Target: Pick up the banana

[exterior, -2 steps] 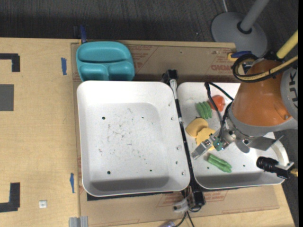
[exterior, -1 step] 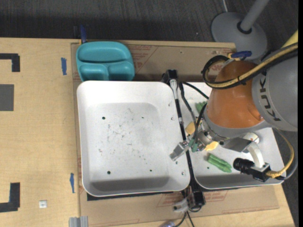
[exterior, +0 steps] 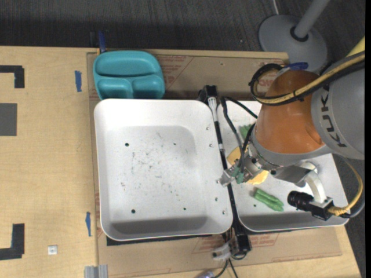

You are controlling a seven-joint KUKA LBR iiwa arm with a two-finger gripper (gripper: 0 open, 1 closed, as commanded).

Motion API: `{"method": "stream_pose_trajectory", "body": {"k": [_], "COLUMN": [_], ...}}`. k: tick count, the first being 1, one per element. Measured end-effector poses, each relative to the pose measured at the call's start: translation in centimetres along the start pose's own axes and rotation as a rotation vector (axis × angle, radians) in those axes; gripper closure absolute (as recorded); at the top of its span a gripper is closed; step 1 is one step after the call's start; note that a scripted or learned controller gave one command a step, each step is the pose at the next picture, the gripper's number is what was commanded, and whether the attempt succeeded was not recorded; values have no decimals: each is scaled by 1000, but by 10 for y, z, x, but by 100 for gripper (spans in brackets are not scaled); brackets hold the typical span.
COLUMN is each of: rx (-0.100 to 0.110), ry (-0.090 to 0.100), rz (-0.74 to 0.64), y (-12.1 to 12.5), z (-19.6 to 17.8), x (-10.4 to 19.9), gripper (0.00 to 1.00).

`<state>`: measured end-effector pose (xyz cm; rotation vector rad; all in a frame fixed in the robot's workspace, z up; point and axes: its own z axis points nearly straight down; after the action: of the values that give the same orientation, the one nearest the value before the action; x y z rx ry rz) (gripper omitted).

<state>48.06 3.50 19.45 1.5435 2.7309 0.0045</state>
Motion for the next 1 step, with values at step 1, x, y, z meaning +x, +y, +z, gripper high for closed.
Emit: {"method": "stream_pose_trajectory", "body": {"k": [1], "rx": [-3], "ry": [-2], "rz": [0], "y": [1], "z": [-10], "x": [0], "gripper": [100]}}
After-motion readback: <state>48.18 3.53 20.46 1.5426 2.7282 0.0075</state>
